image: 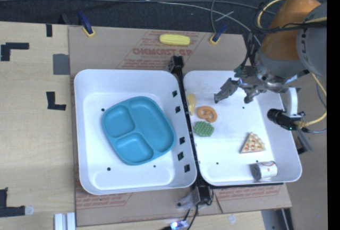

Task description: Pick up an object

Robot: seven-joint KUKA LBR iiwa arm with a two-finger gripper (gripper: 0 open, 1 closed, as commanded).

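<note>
Gripper (234, 92) spread wide and holding nothing, above the far half of the right bin (281, 141).

Nearest the camera in the right bin, a small grey-and-white can (264, 170) lies on its side by the near right corner. Just beyond it sits a pizza slice (252, 144). Toward the divider, a green piece (203, 128) sits just beside a pretzel (206, 113), with a small yellow piece (190, 102) against the left wall. The gripper's two fingers point down and left, well apart from each other, clear of the pretzel. The left bin (85, 133) holds a blue tray (138, 129) with three compartments. Beyond both bins, a yellow corn cob (174, 39) lies on the cardboard (127, 48).
</note>
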